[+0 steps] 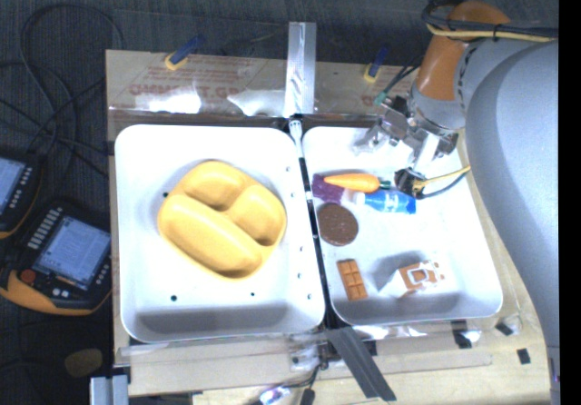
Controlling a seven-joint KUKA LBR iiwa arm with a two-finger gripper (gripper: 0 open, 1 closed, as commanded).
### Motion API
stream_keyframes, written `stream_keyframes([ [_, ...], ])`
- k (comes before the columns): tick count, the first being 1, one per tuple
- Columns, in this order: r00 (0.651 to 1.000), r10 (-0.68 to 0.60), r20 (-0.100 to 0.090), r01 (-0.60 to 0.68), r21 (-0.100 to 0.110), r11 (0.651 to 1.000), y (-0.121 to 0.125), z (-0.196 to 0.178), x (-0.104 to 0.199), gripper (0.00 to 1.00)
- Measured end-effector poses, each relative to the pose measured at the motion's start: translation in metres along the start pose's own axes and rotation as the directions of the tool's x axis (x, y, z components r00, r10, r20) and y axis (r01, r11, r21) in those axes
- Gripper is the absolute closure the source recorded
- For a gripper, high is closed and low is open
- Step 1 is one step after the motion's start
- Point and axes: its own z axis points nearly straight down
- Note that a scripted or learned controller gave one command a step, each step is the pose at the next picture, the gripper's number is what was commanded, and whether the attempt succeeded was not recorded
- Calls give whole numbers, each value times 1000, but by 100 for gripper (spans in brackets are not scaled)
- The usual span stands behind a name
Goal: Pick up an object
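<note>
Two white bins side by side on the counter. Left bin taken up by one big yellow lump, too broad for an easy pinch. Right bin scattered with small pieces: a carrot lying crosswise near the divider, a blue-and-white tube just beside it, a brown disc below those, a brown block toward the near edge, and a small white-and-orange toy to the right of that block. All lying loose and flat, none lifted, so any could serve as the pick.

Hand poised at the far right corner of the right bin, above and to the right of the carrot and tube, arm slanting in from the right. Nothing seen between the fingers. Cannot tell whether apart or together; too small and cluttered with cables there.

Judged as the approach stage: nearest candidates the carrot and tube, though touching neighbours could spoil a clean grip.
</note>
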Motion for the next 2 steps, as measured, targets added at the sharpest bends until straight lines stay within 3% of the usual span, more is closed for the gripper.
stream_keyframes([
  [1,993,-115,3,115,-2,993,-3,-74,5,0],
  [2,792,-611,-3,611,-2,792,-38,2,-2,0],
])
